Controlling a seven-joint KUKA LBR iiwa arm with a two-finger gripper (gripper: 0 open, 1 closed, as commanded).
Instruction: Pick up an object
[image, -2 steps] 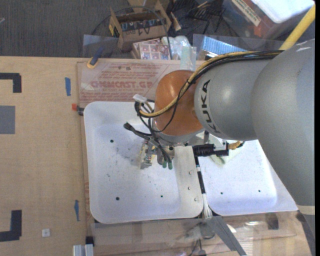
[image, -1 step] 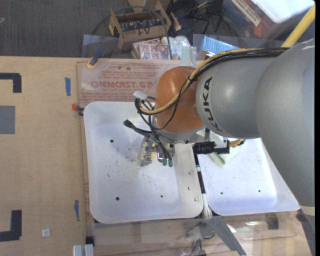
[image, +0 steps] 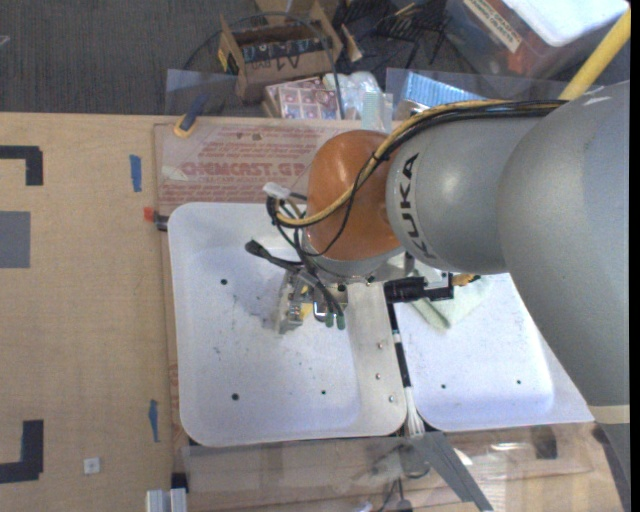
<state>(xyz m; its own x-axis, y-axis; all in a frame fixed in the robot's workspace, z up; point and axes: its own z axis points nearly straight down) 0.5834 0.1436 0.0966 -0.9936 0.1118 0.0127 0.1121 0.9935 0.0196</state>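
Gripper sits low in the left bin, just under the orange band; I cannot tell its state. Pale green object lies in the right bin at three o'clock of the wrist, partly under the arm.

- Your table is pale wood and fills the left of the frame, with black corner marks and bits of blue tape on it.
- Two shallow white bins sit side by side on it: the left bin at centre, the right bin just beside it, lower right.
- A clear printed sheet lies above the left bin.
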